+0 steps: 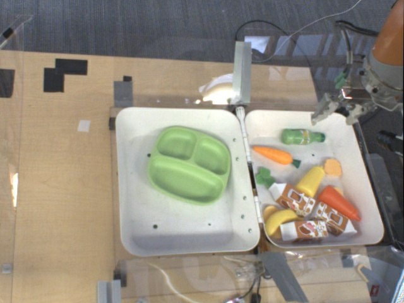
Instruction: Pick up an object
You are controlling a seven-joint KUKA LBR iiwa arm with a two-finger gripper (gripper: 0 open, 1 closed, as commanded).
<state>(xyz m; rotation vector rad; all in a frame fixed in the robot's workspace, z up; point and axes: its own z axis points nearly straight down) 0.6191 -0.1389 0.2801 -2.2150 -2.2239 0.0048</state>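
The right bin (363, 169) holds a green bottle (302, 136), a carrot (274, 154), a yellow bottle (310, 181), a second orange carrot (338, 202), a small orange piece (332, 167), a banana (278, 219) and several brown-and-white cartons (297, 200). My gripper (336, 109) hangs over the bin's far right corner, above and to the right of the green bottle. Its fingers stand apart and open, with nothing between them.
The left bin (132, 188) carries a green divided plate (189, 163). A grey post (242, 68) rises behind the seam between the bins. Cables run along the far side behind the right bin. Bare wooden bench lies to the left.
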